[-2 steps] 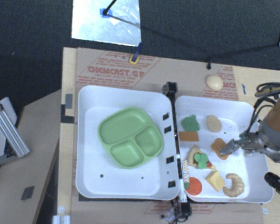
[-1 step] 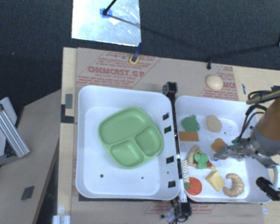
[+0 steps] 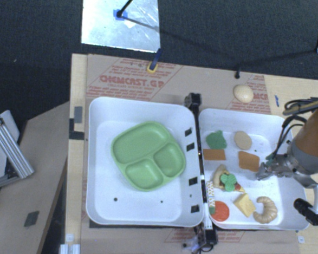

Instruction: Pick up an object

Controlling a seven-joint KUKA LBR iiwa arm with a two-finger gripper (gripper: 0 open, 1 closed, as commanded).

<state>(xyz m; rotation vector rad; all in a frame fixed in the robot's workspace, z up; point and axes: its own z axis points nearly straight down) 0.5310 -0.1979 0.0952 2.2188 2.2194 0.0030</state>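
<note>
croissant [image 3: 265,209]: nearest the front rim of the right bin [image 3: 250,224], curled and lying flat, easy pick since nothing sits on top of it.
cheese wedge [image 3: 244,203]: just beside the croissant on its left, touching or close to it; crowded enough that a grab could nudge both.
tomato slice [image 3: 220,211]: tucked in the front left corner, against the divider wall, probably awkward for a claw because of that wall.
pizza slice with green bit [image 3: 226,180]: mid bin, left of centre, tilted a little, green piece resting on top.
claw [image 3: 262,173]: down low in the right bin, tip just right of the brown toast [image 3: 249,161], near but not around it; can't tell if open or closed, too small and blurry. Nothing visibly held.
toast, orange cracker [image 3: 214,154], broccoli [image 3: 216,139], round cookie [image 3: 243,140]: back half of the bin, spread apart, so probably the better targets.
green tray [image 3: 148,155]: alone in the left bin [image 3: 105,120], sectioned, looks like a drop-off spot.
egg-like thing [image 3: 243,92]: out on the worktop [image 3: 205,83] behind the bins, well apart from everything.
progress guess: lined up for a grab at the toast, pick not done yet.
</note>
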